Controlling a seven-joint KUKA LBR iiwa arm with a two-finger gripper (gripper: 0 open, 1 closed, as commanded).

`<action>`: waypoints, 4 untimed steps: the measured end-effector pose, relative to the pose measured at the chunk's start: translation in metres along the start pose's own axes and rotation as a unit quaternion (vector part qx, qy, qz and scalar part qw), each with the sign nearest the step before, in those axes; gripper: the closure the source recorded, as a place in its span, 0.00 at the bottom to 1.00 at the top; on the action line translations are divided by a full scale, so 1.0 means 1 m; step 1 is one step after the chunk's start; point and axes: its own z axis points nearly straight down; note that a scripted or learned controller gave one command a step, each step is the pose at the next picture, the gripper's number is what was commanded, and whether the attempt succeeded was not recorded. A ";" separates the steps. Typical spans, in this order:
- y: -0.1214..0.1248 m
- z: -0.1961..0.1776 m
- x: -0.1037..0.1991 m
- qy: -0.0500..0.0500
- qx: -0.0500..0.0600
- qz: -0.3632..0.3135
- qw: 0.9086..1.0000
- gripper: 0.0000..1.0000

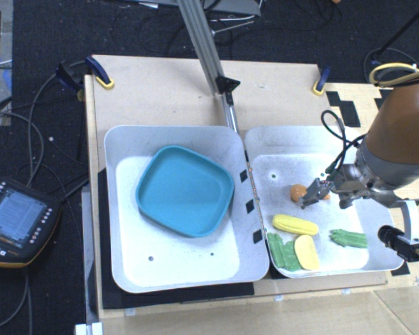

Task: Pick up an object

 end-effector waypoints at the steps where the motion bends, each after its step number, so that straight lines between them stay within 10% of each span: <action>1: 0.002 0.062 0.002 0.000 0.003 0.000 1.000 0.00; 2: 0.004 0.111 0.002 0.000 -0.002 0.000 1.000 0.00; 3: 0.005 0.098 0.002 0.000 -0.005 0.000 1.000 1.00; 4: 0.003 0.056 0.001 0.000 -0.002 0.000 1.000 1.00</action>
